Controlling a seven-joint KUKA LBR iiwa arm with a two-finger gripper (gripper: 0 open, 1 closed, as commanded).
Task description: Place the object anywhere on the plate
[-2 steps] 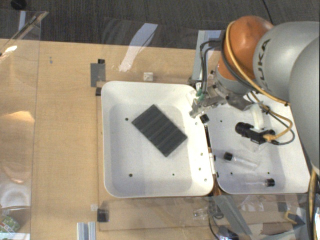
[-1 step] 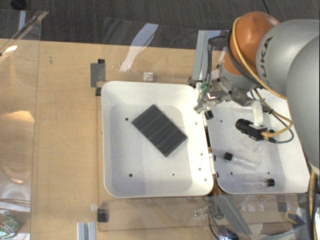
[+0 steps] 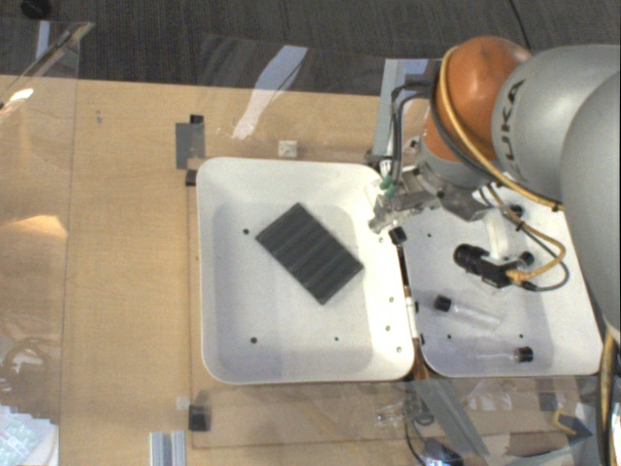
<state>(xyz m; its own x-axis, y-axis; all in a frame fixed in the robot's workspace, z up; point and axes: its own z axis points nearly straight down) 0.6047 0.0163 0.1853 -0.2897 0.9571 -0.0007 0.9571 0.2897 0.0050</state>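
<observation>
Hard to call the jaws released or clenched from this slant. Poised low at the far left corner of the right bin [image 3: 568,323], just beside the seam with the left bin [image 3: 231,309]. Nearer the front, on the right bin's white floor: a clear tube with a black cap [image 3: 466,310] lying flat near the middle, and a second clear tube [image 3: 506,354], also black-capped, close to the front rim, both apart from the jaws. Over in the left bin, flat and turned on the diagonal near its middle: a dark grey ribbed plate [image 3: 309,252], well apart from both tubes. Beneath both bins, a pale wooden bench [image 3: 107,260].
</observation>
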